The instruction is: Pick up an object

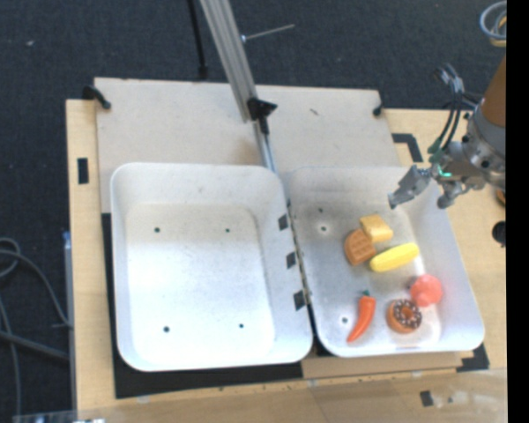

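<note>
While the gripper point(428, 189) hovers, fingers spread apart and holding nothing, over the right bin point(458, 271), the toys wait.
Yellow banana point(394, 257) lies mid-bin; tan bread pieces point(367, 241) touching its left; orange carrot point(361, 318), chocolate donut point(405, 315), pink ball point(427, 290) below it.

No readable text or labels, as far as visible

The robot's grey metal end effector point(428, 191) ends in two slim grey fingers point(406, 189) and carries a small green light on its body. Thin black cables point(451, 117) loop above it. An orange band point(495, 82) wraps the arm above the grey wrist.
</note>
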You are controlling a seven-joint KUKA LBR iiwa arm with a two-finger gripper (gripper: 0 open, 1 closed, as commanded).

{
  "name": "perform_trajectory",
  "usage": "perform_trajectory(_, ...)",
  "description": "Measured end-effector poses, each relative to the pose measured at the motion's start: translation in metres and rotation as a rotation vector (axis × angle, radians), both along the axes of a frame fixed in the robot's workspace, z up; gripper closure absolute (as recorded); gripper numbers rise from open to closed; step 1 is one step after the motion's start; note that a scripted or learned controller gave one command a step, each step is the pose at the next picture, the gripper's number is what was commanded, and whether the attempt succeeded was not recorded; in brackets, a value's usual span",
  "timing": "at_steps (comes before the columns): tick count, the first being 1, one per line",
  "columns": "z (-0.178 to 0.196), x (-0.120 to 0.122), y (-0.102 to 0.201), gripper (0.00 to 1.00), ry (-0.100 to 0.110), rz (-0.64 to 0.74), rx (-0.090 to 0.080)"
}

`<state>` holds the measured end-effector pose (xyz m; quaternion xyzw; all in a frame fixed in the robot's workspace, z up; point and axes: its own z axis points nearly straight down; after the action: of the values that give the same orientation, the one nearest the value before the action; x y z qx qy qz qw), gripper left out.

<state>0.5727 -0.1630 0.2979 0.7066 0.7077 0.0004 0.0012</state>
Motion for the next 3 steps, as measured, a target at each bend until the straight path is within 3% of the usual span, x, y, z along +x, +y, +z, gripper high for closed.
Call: perform_trajectory(3, -0.144, 0.005, -0.016, 0.00, 0.006, -0.003, -0.001)
